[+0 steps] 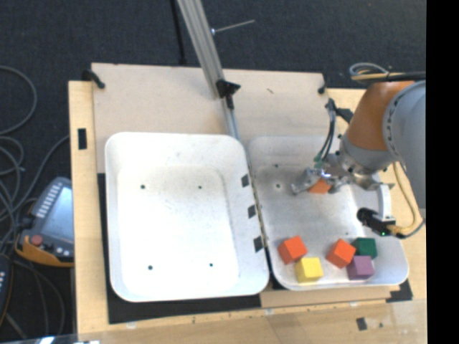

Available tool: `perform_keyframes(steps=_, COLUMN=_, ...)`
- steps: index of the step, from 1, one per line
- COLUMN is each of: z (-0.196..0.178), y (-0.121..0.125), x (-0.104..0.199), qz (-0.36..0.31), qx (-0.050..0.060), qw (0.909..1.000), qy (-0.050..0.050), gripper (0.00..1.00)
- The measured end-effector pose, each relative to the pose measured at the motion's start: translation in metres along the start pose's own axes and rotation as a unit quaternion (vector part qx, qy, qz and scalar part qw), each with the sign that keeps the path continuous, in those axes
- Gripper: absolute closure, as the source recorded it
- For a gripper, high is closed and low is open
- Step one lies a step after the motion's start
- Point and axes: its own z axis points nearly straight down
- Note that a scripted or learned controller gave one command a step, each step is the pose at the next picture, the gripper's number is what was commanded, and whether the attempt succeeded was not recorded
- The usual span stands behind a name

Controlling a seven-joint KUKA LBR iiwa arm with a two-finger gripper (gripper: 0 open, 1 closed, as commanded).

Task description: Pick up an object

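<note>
Bench [179,99]; right bin [287,163]; blocks unlabelled; orange block [320,186] at arm.

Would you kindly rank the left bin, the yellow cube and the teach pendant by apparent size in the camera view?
1. left bin
2. teach pendant, though cropped by the frame edge
3. yellow cube

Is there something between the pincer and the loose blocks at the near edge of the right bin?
Nothing visible stands in the way. The pincer hangs over the middle of the right bin, with an orange piece at its tip. Bare bin floor separates it from the orange block and yellow block.
</note>
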Motion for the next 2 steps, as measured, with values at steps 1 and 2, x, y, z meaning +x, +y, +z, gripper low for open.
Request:
perform_keyframes(steps=1, z=-0.089, y=0.018, x=0.015, qz=-0.001, qx=-0.004, qw=1.0000, qy=0.001, gripper=0.00)
perform_keyframes(steps=2, z=-0.124, y=0.049, x=0.046, qz=-0.002, qx=-0.003, qw=1.0000, qy=0.002, gripper=0.00)
